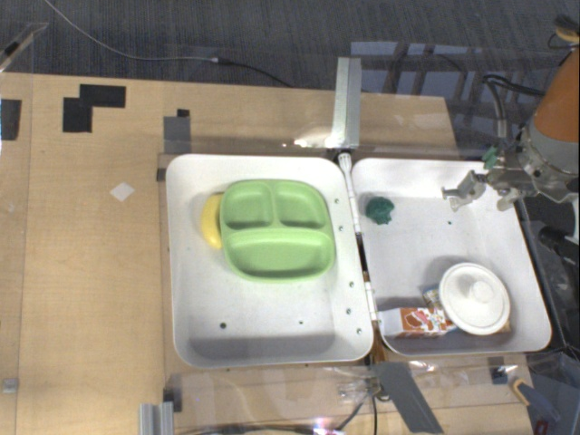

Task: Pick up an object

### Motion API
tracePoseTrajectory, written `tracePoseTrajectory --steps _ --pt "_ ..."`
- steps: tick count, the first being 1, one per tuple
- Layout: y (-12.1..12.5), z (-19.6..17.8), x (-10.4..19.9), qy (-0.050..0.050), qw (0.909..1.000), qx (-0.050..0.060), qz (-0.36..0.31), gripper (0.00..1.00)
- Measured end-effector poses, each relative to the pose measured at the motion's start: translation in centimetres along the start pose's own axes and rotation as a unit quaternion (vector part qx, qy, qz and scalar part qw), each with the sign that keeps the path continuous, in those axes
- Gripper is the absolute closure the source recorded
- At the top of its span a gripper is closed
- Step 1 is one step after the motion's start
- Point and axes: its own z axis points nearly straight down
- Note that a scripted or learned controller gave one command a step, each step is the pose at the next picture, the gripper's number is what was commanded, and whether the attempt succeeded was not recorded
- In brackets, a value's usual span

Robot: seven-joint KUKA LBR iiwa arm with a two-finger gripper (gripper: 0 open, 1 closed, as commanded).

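- Hovering: gripper at right bin edge, jaw state unreadable (too small).
- Risking slip on lid, domed.
- Nudging packet beside it.

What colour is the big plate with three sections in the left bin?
Light green: the three-section plastic plate, seen best in the overhead camera view.

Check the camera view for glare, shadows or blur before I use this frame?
Camera view: bright glare on the metal post behind the bins and along the bench's front edge; soft shadow under the green tray; the gripper looks slightly soft; the snack packet print is unreadable.
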Motion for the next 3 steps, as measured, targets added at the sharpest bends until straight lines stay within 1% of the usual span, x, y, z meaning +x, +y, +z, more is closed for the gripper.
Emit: tracePoseTrajectory --steps 1,2,3 --pt "0.2 -1.2 0.1 0.000 1.0000 -0.003 -0.003 1.00" --pt "3.9 -13.9 -1.1 -0.001 1.0000 -0.002 0.005 1.00" --pt "3.9 -13.8 -1.1 -0.001 1.0000 -0.001 0.005 0.00"
